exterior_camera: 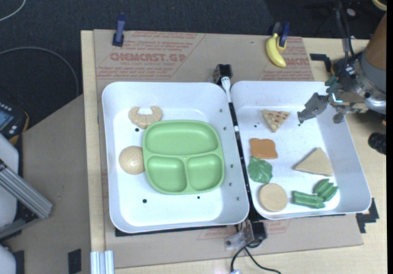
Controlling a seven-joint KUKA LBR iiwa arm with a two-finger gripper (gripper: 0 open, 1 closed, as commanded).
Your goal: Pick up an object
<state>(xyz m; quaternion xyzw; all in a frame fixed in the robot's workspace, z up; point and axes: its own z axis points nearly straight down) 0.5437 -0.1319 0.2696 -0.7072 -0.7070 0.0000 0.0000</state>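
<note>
My gripper [323, 114] hangs over the upper right part of the right bin [350, 150], open, with nothing between its fingers. Below it in that bin lie a pizza slice [275, 119], an orange toast piece [263, 148], a tan triangular wedge [314, 162], a green leafy piece [260, 170], a round tan biscuit [272, 197] and green beans [314, 195]. The pizza slice is to the left of the gripper and the wedge is just below it. No object touches the fingers.
The left bin [116, 144] holds a green divided plate [182, 156], a croissant [145, 115] and a round bun [131, 159]. A yellow banana [276, 51] lies on the board behind the right bin. Blue clamps [119, 29] stand at the board's far edge.
</note>
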